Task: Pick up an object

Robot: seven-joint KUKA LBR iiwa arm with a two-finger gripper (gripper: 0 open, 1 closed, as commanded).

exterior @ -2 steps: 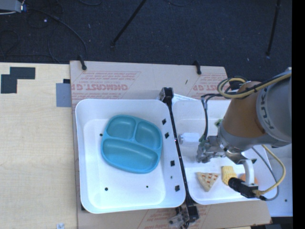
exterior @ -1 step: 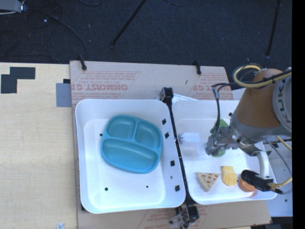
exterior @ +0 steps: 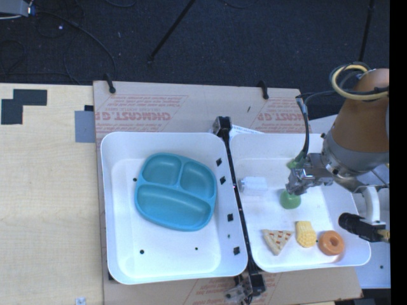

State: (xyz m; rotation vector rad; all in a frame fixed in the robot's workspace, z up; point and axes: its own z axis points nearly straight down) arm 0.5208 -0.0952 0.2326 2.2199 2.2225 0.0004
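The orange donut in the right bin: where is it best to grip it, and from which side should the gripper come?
The orange donut lies flat near the right bin's front right corner. Probably best from straight above, fingers closing across the outer rim, or one finger in the hole. The yellow piece sits close on its left, so place the fingers front and back.

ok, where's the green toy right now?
The green toy sits in the right bin, directly beneath the gripper, up and left of the waffle wedge and corn.

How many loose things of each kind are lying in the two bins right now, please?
Blue divided plate: 1
Green round item under the gripper: 1
Waffle wedge: 1
Yellow corn piece: 1
Orange doughnut: 1
Total: 5
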